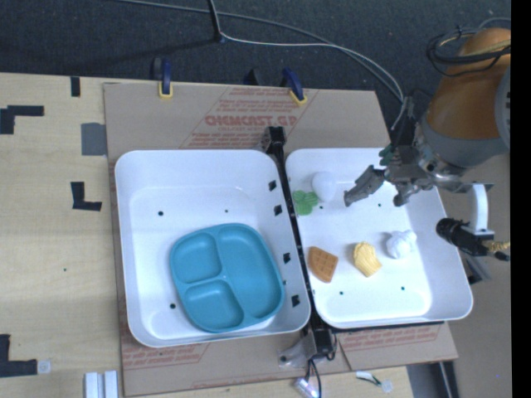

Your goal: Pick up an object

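Right bin (415, 305): white lump (401, 243), yellow piece (366, 258), orange waffle piece (323, 264), green item (304, 201), white ball (326, 184). Gripper (383, 191) above, fingers spread, holding nothing. Left bin (141, 181): blue divided plate (226, 277)

Robot arm (465, 114) showing a rounded orange band above a grey wrist, black cables looping overhead, and a dark metal two-finger gripper (383, 191).
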Controlling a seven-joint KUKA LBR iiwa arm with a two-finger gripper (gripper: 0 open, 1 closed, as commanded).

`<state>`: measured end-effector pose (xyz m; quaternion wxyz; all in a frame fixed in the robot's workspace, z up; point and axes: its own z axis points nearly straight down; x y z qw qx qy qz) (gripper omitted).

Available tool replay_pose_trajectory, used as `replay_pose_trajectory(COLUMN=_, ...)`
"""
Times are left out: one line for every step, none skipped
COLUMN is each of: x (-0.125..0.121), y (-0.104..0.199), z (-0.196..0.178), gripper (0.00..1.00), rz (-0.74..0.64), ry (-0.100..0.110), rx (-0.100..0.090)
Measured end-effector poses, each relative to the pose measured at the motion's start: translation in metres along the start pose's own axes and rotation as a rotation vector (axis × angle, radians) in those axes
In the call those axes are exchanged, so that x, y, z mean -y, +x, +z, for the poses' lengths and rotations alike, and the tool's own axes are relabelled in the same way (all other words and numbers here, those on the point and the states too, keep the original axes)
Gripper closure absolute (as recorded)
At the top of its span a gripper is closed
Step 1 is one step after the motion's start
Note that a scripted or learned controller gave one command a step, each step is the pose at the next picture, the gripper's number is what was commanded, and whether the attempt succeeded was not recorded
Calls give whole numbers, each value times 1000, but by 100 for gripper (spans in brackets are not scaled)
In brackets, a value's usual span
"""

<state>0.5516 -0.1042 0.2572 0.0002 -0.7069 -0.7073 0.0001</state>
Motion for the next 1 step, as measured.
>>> replay_pose_trajectory(x=-7, y=-66, z=28, gripper=0, rz=5, ry=3, rx=1)
